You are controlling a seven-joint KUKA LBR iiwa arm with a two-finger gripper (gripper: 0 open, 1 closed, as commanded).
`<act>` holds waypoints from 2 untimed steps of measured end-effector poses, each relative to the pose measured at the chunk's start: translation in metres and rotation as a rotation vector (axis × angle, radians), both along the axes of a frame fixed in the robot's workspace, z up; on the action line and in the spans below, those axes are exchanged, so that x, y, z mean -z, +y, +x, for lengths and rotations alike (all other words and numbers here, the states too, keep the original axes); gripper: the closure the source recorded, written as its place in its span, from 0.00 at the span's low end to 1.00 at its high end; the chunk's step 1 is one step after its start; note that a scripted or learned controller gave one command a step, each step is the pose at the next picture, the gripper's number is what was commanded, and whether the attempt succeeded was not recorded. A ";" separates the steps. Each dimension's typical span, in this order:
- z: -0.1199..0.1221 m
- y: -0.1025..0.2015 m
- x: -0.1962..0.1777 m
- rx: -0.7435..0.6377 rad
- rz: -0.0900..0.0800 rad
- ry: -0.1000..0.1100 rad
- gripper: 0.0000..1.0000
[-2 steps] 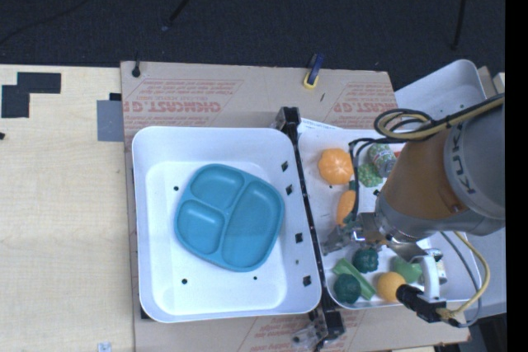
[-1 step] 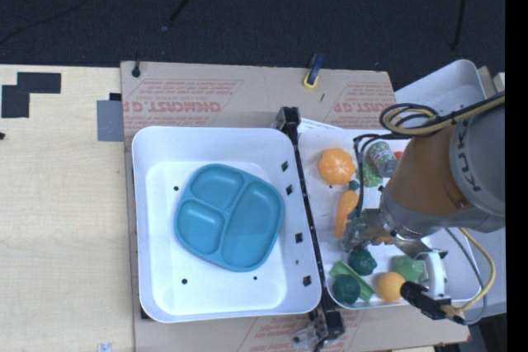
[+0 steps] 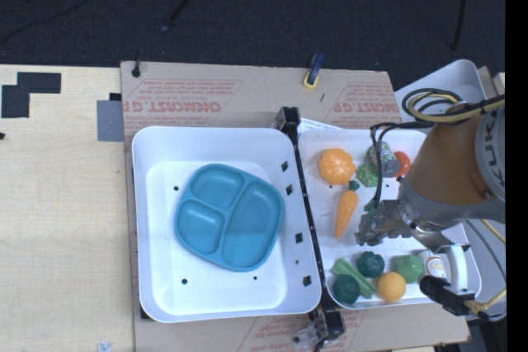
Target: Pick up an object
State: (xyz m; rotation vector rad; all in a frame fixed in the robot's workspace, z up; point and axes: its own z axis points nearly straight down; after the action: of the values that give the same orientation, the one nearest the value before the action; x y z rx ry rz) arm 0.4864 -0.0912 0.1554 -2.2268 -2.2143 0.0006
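A cardboard-lined bench (image 3: 247,99) on dark flooring bears two white bins: the left bin (image 3: 157,177) holds a blue divided tray (image 3: 228,216), the right bin (image 3: 318,146) toy produce. Centre-right, a slim, tapered orange carrot (image 3: 346,211) lies just left of the gripper (image 3: 369,232), whose grip cannot be told.

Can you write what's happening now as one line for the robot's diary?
gripper: low in right bin | beside: carrot | left bin: blue tray
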 end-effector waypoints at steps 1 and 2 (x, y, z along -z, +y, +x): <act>-0.008 -0.001 -0.046 -0.006 0.000 -0.001 1.00; -0.007 -0.002 -0.073 -0.006 0.000 -0.002 1.00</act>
State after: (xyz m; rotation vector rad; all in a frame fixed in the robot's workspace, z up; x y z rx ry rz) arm 0.4791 -0.0929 0.2289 -2.2213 -2.2218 -0.0008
